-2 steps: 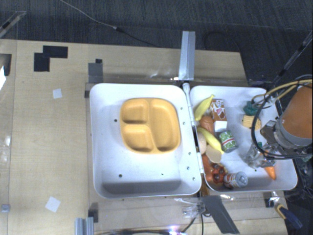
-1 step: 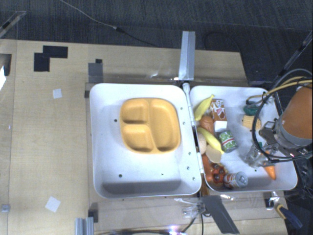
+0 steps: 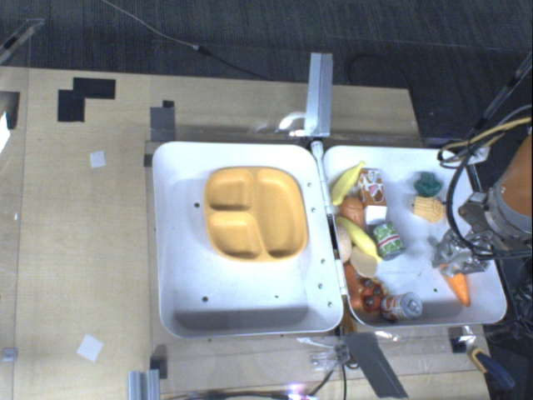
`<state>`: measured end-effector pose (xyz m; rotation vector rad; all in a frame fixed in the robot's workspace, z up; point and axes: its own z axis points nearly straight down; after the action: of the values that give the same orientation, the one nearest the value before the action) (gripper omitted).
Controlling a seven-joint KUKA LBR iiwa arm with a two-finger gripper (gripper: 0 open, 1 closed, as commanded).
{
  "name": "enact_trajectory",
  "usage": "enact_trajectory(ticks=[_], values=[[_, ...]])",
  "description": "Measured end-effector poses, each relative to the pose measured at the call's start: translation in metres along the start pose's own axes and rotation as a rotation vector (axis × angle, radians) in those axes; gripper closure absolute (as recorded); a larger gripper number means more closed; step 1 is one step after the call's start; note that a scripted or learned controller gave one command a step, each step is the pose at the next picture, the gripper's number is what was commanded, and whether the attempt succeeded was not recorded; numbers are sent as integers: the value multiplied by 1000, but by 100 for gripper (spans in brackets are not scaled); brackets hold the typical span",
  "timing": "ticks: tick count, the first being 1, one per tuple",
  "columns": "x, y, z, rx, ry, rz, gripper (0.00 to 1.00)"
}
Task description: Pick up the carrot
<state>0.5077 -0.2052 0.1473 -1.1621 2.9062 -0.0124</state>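
From my remote seat I see the arm (image 3: 512, 194) coming in from the right, w/ its claw (image 3: 460, 255) down low in the right bin (image 3: 491, 311), near that bin's right side. Can't tell how far the claw is open, the metal parts blur together, and I can't tell if it has hold of anything. The carrot (image 3: 460, 288) lies on the bin floor just below the claw in my view, orange, pointed end toward the bin's near right corner; its top end is right at the claw, touching or nearly so, can't say which. Rest of the right bin: a corn piece (image 3: 428, 210) and a small green thing (image 3: 429, 182) up near the far side, apart from the claw; along the left wall a pile w/ two bananas (image 3: 347, 182), a green-labelled can (image 3: 387, 240), a silver can (image 3: 407, 307) at the near edge. Left bin (image 3: 179, 223) holds a yellow divided tray (image 3: 254, 212), approx. centre. Both bins sit side by side on the wood counter (image 3: 75, 248).
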Motion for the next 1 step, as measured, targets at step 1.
enact_trajectory(ticks=[1], values=[[-2, 23, -3, -6, 3, 315, 100]])
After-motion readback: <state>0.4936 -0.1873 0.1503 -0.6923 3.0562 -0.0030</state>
